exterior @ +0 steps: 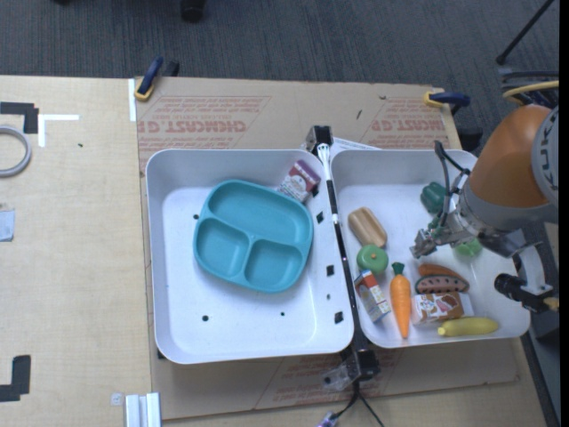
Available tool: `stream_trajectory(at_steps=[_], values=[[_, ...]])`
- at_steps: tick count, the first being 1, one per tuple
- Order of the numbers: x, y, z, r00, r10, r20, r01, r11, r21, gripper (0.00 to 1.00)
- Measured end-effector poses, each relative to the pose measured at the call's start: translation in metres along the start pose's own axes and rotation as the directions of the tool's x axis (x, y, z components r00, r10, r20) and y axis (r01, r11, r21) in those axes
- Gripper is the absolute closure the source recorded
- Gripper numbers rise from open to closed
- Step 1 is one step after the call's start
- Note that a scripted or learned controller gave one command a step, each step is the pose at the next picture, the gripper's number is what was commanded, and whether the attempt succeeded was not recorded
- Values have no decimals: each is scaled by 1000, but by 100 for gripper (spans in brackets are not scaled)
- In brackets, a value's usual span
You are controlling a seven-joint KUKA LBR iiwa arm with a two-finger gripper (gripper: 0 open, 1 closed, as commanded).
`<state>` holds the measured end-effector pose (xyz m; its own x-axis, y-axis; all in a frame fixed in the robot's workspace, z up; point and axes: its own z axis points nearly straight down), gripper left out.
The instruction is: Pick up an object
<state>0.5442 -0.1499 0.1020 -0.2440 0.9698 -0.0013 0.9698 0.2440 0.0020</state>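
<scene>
The hot dog [442, 284] lies in the right bin [382, 169], just below the jaws [434, 237], with the carrot [401, 304], the green apple [373, 258] and a small carton [439, 308] crowded close around it. The jaws hang low over this clutter, and I cannot tell whether they are wide or narrow. The risk, as I judge it, is that they come down between neighbours and nudge or clip two toys at once, so nothing is pinched cleanly.

bins [240, 350]: smooth white plastic | tray [253, 236]: matt teal plastic | worktop [71, 265]: pale wood, cardboard sheet [204, 114] | floor [338, 25]: grey carpet
</scene>
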Motion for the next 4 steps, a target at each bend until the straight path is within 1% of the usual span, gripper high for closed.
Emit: stream_trajectory(at_steps=[1, 2, 3, 4], values=[[0, 0, 0, 1000, -1, 0, 1, 1000, 0, 0], [65, -52, 9, 984, -176, -1, 176, 984, 1, 0], [-52, -82, 10, 994, -108, -6, 108, 994, 2, 0], [-53, -81, 0, 994, -105, -3, 105, 995, -1, 100]])
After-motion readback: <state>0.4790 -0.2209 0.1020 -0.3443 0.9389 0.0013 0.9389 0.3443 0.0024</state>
